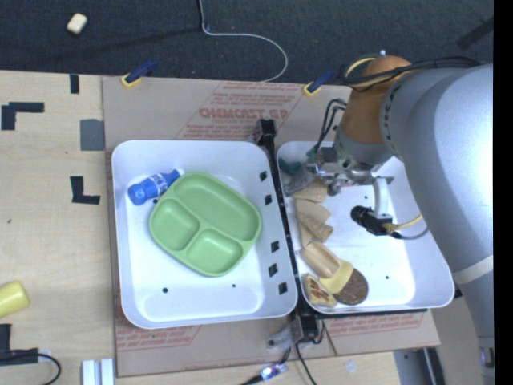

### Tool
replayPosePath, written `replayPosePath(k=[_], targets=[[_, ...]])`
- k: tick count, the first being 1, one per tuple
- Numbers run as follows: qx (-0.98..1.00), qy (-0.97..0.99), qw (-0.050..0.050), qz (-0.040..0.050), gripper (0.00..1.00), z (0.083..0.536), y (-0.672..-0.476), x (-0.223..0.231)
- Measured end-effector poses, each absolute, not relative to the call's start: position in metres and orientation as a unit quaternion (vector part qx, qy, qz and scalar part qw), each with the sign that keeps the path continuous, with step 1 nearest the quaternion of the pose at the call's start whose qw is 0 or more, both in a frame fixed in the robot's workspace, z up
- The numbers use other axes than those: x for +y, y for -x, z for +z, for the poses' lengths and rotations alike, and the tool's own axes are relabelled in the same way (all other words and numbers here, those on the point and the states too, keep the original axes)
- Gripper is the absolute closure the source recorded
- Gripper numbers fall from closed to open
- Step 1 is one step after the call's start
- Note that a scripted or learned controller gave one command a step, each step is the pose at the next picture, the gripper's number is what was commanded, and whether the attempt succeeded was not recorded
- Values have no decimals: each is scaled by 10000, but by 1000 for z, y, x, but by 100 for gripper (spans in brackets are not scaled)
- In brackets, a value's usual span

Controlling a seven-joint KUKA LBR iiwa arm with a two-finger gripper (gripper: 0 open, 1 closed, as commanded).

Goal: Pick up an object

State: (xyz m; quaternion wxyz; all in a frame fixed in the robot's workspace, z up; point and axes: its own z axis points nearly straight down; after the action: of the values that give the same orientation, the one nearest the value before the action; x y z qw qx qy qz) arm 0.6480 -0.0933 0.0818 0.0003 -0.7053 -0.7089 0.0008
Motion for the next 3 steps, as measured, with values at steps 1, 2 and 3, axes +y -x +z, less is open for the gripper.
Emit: replayPosePath(k=[1, 2, 3], targets=[[-7088, 7054, -2, -17, 0, 191, -580, -45], [-7078, 7064, -12, -23, 0, 325, -485, -41], [-7080, 7062, 10, 13, 100, 328, -488, -41]])
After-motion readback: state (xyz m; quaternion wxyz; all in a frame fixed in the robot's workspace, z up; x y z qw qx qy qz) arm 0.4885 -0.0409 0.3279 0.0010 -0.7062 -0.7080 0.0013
